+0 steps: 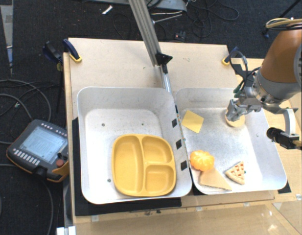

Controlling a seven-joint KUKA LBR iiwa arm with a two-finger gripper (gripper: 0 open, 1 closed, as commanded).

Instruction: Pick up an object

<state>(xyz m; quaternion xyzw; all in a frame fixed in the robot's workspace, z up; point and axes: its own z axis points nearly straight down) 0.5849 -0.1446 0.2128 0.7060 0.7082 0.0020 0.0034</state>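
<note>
My gripper point(234, 113) reaches down into the right bin point(261, 146) near its far right side, right over a small pale round object point(236, 122) that peeks out beneath it. A yellow cheese slice point(193, 121) lies at the bin's far left. An orange fruit point(201, 160) sits near the front left, touching a tan wedge point(214, 179). A pizza slice toy point(236, 172) lies at the front right of the wedge.
The left bin point(92, 131) holds a yellow divided tray point(143, 165). A slanted metal pole point(150, 33) crosses the bench toward the divide between the bins. A teach pendant point(39, 149) lies on the floor at left.
</note>
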